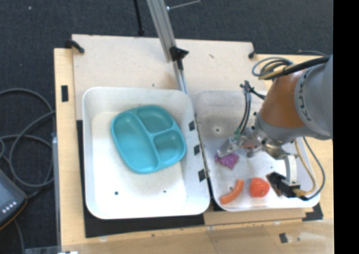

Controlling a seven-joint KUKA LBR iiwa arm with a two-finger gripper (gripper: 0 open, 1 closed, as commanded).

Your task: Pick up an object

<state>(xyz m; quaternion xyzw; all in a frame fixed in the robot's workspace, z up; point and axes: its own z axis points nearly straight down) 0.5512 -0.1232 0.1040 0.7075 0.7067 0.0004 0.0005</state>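
Orange carrot piece (232, 190): I see it on the right bin (252, 205) floor, nearer the camera than the gripper (234, 144).
Red-orange ball (258, 186): just beside the carrot piece, also below the gripper and apart from it.
Purple object (228, 160): lying directly under the gripper tip, very close; contact I cannot tell.
Gripper: low inside the right bin, over the purple object; whether it is parted or closed I cannot tell.
Teal divided plate (148, 138): well off to the gripper's side, in the left bin (112, 202).
Desk (213, 62): bare tan surface beyond the gripper.
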